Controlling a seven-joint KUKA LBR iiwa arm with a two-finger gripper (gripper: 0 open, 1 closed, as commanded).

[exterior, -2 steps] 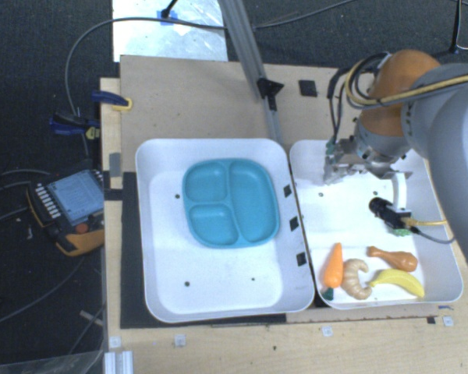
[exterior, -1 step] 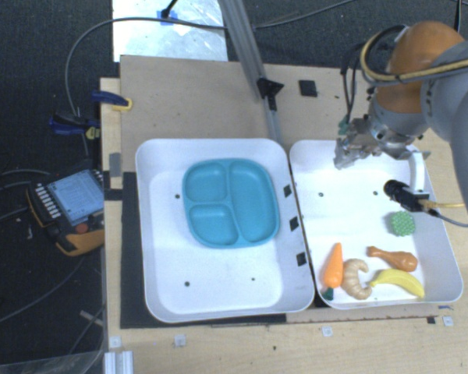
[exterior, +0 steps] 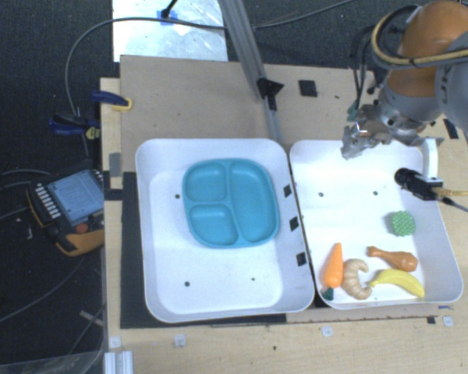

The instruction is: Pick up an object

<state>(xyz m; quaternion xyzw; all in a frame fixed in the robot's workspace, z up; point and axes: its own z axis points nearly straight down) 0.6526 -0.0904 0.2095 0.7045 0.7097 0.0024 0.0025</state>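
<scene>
Toys [exterior: 370, 269] huddle in the right bin's [exterior: 452, 287] near corner; gripper [exterior: 356, 142], state unclear, could snag two.

Even overhead light, moderately bright. White bins [exterior: 218, 302] near blown-out, glare patch top on foil sheet [exterior: 171, 18]. Soft focus, shadows faint.

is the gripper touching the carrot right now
Apart. The camera view shows the gripper up at the far edge of the right bin, while the carrot lies at the near edge, with bare bin floor between them.
</scene>
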